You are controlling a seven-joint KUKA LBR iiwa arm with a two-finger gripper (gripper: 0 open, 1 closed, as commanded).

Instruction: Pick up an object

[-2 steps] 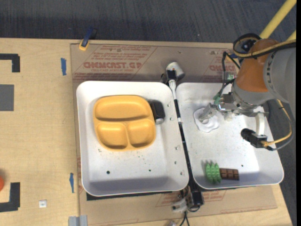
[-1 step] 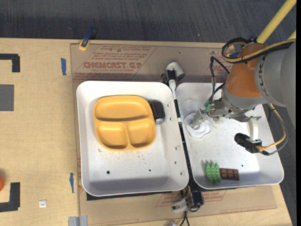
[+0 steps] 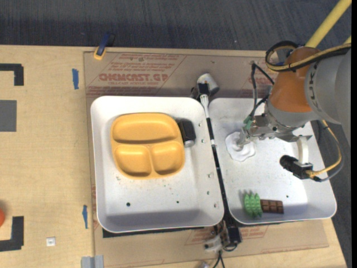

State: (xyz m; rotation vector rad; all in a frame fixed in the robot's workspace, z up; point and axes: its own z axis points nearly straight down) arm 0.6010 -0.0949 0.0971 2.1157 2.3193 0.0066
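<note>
My gripper (image 3: 244, 139) is low in the right bin (image 3: 312, 205), near its upper left part, directly over a small white object (image 3: 240, 151) that lies on the bin floor. The gripper covers the top of that white object. A green toothed block (image 3: 252, 204) joined to a brown block (image 3: 273, 207) lies near the right bin's front edge, well apart from the gripper. In the left bin (image 3: 150, 205) rests a yellow divided tray (image 3: 148, 144), with a small black object (image 3: 187, 132) against its right side.
The grey arm with its orange band (image 3: 290, 91) reaches in over the right bin's back right. A black connector with a yellow cable (image 3: 295, 166) hangs over the right bin's right side. A thin divider (image 3: 215, 149) runs between the bins.
</note>
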